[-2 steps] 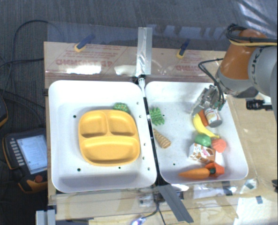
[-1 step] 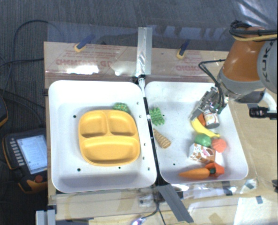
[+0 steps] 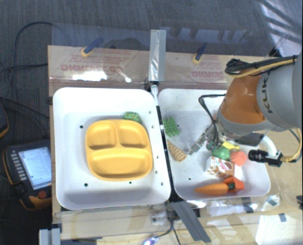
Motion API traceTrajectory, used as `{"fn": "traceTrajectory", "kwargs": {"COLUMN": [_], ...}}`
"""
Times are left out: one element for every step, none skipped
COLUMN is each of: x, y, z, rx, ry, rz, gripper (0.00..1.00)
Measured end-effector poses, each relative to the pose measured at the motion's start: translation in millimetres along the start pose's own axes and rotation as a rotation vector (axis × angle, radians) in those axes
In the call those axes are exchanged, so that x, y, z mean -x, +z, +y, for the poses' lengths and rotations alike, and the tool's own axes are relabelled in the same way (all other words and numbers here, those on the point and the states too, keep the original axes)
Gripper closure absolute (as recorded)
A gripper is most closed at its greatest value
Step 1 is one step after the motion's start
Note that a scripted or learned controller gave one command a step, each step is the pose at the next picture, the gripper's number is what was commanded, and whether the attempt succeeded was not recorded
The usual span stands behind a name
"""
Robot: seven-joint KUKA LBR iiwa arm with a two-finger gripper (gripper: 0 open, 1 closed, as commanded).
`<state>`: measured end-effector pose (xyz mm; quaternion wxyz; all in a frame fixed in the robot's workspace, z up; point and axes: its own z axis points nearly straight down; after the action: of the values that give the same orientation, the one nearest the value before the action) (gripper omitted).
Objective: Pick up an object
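We see our metal two-finger claw (image 3: 208, 137) low in the right white plastic bin (image 3: 184, 106), its spread unreadable, just beside a small green toy (image 3: 221, 151), with an orange plastic carrot (image 3: 212, 189) nearer the front wall and a yellow divided tray (image 3: 119, 149) in the left bin (image 3: 70, 137).

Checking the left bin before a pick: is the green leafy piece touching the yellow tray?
Cannot tell. In the camera view the green leafy piece sits right at the yellow tray's back rim, with no gap or contact plainly visible.
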<state>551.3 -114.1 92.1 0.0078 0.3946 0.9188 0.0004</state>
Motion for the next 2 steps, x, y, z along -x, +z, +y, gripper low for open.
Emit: {"fn": "traceTrajectory", "kwargs": {"x": [37, -17], "y": [-100, -8], "z": [-47, -43], "rx": [-0.007, -0.01], "ry": [-0.121, 0.303], "rz": [0.011, 0.015], "gripper": [1.0, 1.0]}}
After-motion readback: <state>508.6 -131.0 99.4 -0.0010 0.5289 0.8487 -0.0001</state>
